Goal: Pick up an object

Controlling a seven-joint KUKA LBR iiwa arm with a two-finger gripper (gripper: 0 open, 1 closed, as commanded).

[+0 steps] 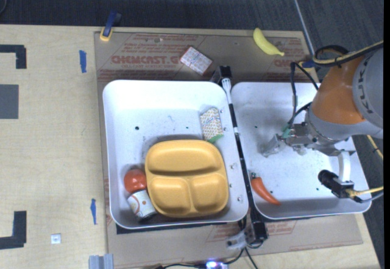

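Two white bins (116, 140) sit on a cardboard-covered bench (49, 158). One yellow divided tray (186, 176) fills the left bin, with one orange ball (134, 180) beside it. One orange carrot (263, 190) lies in the right bin, where the gripper (271, 147) hangs (jaws indistinct). One banana (267, 43) rests outside.
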